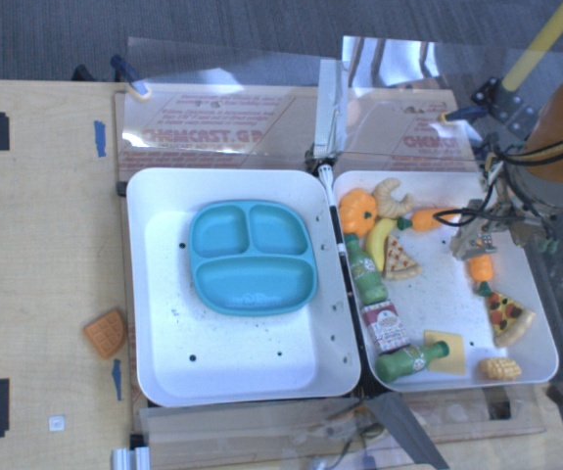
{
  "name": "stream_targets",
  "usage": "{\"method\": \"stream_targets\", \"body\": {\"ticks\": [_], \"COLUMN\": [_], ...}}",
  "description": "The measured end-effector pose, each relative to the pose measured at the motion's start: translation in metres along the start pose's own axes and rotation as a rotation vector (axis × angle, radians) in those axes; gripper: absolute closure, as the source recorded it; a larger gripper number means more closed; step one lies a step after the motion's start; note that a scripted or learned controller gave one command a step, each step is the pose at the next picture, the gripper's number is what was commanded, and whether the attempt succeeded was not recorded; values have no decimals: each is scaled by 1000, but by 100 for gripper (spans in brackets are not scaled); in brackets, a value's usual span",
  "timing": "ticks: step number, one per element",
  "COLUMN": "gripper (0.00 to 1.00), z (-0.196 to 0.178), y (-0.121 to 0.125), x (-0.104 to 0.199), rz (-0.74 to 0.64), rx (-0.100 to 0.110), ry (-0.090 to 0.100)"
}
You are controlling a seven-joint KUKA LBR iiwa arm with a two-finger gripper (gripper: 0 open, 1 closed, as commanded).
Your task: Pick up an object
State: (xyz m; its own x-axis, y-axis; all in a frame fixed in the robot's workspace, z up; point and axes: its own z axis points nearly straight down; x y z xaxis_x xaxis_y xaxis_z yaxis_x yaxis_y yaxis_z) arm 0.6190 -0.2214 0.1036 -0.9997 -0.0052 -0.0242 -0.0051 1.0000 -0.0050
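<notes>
**Gripper low over the right bin's far side, toys crowded along its left wall**

The gripper (479, 241) hangs near the right bin's (545, 346) far right rim, just above a small orange toy (482, 268); cables blur it, so I cannot tell whether anything is pinched or how it is set. A pizza slice (508, 315) and a corn cob (500, 367) lie toward the near right corner. Open white floor runs through the middle of this bin. Its left wall is crowded: pumpkin (356, 210), banana (380, 238), second pizza slice (399, 259), green bottle (367, 277), red packet (386, 325), another green bottle (402, 361), and a cheese wedge (446, 351). The left bin (154, 292) holds a blue divided plate (253, 258), with bare floor toward its near edge. A waffle toy (106, 332) lies on the bench outside.
</notes>
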Motion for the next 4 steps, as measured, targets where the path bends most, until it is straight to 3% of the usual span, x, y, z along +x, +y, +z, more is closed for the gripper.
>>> {"method": "stream_targets", "body": {"ticks": [1, 2, 3, 4], "gripper": [0, 0, 100, 0], "z": [1, 16, 0, 1], "y": [0, -1, -1, -1], "x": [1, 4, -1, 0], "rz": [0, 30, 30, 29], "rx": [-1, -4, 0, 0], "ry": [2, 15, -1, 1]}}
